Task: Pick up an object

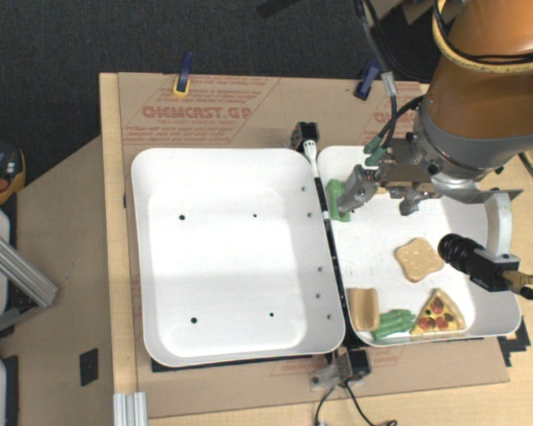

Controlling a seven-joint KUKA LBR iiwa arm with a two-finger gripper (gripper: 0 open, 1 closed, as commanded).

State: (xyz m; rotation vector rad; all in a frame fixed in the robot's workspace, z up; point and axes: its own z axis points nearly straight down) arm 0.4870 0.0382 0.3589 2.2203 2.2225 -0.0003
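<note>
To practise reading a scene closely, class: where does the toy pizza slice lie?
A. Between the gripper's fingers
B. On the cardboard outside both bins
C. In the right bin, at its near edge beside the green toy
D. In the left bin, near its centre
C: the pizza slice rests on the floor of the right bin by its near rim, next to the green toy, well below the gripper.

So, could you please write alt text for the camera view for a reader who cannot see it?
A grey and orange robot arm's gripper hovers over a green toy at the right white bin's left edge. Nearer lie a tan bread slice, a toy pizza wedge, a green bean pod and a tan block.
</note>
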